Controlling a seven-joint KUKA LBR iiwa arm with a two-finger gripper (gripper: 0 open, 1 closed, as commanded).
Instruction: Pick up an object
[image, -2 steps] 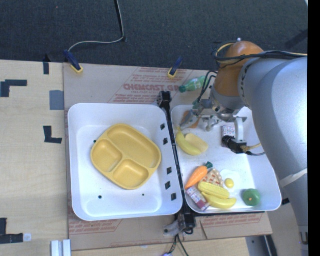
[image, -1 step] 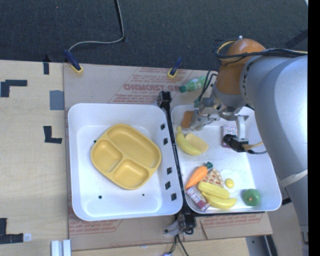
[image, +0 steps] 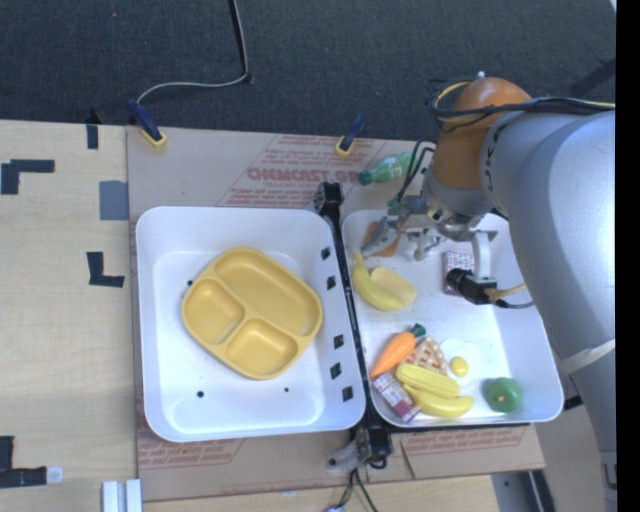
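Now I'm lowering the gripper (image: 400, 238) into the right bin (image: 520, 330).
Jaws' state I can't tell; next, settle over the yellow toy (image: 385, 288) nearby.

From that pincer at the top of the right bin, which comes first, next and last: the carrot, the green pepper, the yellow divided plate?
Seen from the camera above, starting at the pincer:
1. Carrot, middle of the right bin, below the pincer.
2. Green pepper, bottom right corner of the same bin.
3. Yellow divided plate, across in the left bin.

Arm (image: 560, 210): bulky grey casing, smooth.
Band (image: 475, 135): orange, above wrist (black cable looped over it).
Gripper (image: 400, 235): metallic, small.
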